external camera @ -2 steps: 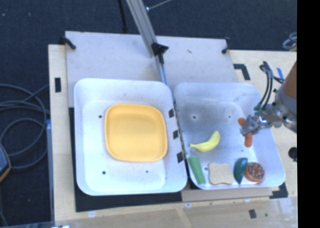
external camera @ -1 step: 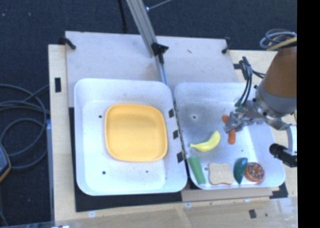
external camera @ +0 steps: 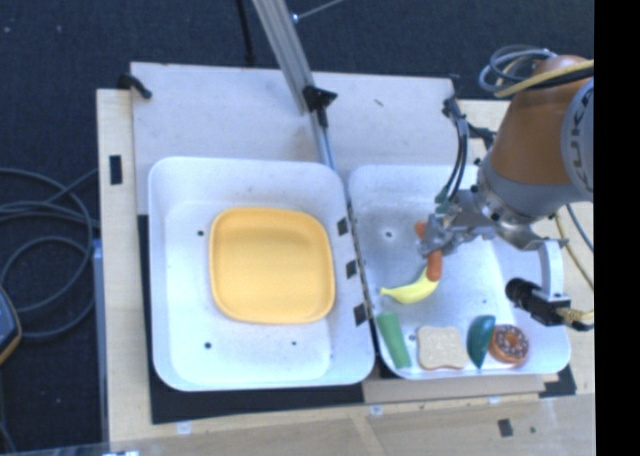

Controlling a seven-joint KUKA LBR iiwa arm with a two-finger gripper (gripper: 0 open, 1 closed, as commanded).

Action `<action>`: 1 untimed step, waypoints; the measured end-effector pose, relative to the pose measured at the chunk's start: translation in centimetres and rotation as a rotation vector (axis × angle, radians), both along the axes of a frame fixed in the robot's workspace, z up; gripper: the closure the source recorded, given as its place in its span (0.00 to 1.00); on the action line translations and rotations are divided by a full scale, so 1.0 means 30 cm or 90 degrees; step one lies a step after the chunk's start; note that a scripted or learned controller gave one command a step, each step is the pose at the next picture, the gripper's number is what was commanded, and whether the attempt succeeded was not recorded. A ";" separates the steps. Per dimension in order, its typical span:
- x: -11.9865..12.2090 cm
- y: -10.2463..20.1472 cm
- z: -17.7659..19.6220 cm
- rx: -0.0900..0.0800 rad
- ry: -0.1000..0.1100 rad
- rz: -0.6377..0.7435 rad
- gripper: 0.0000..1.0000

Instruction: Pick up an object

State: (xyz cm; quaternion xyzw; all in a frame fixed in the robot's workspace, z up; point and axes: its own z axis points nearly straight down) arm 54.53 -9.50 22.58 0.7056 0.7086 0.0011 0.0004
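Two white bins sit side by side on a surface [external camera: 120,344]. The left bin [external camera: 170,244] holds a yellow plate [external camera: 271,264]. In the right bin [external camera: 380,204], the pincer [external camera: 436,236] hangs above a small orange sausage [external camera: 434,266]; whether it is apart or together cannot be told. At the sausage's 7 o'clock lies a banana [external camera: 412,291]. Along the bin's 6 o'clock edge lie a green stick [external camera: 393,340], bread [external camera: 440,347], a dark green piece [external camera: 480,340] and a doughnut [external camera: 509,345].

Six small toy foods lie in the right bin [external camera: 400,189]: a yellow banana [external camera: 412,291] near its middle, an orange-red sausage [external camera: 434,265] just above the banana, and below it a row of green stick [external camera: 393,339], bread slice [external camera: 439,347], dark green pepper [external camera: 481,338], frosted doughnut [external camera: 509,344].
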 end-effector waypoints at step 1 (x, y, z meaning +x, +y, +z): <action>0.017 0.161 -0.022 0.000 0.001 0.000 1.00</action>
